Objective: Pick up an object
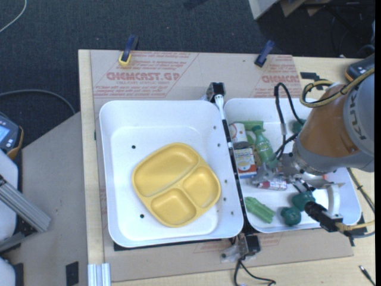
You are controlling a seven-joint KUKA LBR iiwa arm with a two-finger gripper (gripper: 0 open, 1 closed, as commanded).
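The clutter to pick from sits in the right-hand bin (351, 190), in the lower right of the frame. A green spray bottle (260, 140) lies near the bin's upper left, a small white can with an orange label (243, 158) just beside it against the left wall, and a flat red-and-white packet (271, 185) just below them. Lower down rest a light green ridged piece (259, 209) and a dark teal knob-shaped toy (293, 210), apart from each other.

The gripper (280, 173) hangs low over the packet, at the middle of the pile; whether its jaws are spread or pressed together I cannot tell, since the wrist and cabling cover them. Nothing is visibly held.

To do this step well, I judge the arm should commit to one item with free space on both sides. The packet looks flat and hard to pinch, while the teal toy or the green ridged piece look like easier grasps.

The left bin (113, 159) holds a yellow divided plate (175, 185), well apart from the action.
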